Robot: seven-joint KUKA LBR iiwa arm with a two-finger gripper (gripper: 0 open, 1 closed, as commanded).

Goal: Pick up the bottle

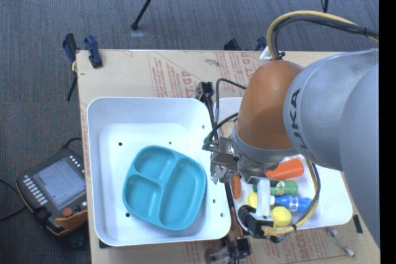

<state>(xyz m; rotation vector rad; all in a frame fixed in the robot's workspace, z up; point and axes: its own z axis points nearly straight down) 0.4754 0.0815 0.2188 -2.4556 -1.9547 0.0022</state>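
My arm's orange band and grey wrist hang over the right bin [337, 210] and hide most of it. The gripper [221, 167] is down at that bin's left wall, beside the divider between the bins. A small blue bottle [292, 202] with a white part lies on its side in the right bin, to the right of the gripper and apart from it. Around the bottle lie a green piece [286, 187], an orange carrot-shaped toy [288, 168] and a yellow ball [281, 215].
A blue divided plate [164, 188] lies in the left bin [105, 114]. A thin orange stick [236, 186] lies by the gripper. A black cable [244, 219] loops at the right bin's front. A teach pendant [52, 185] sits on the floor at left.
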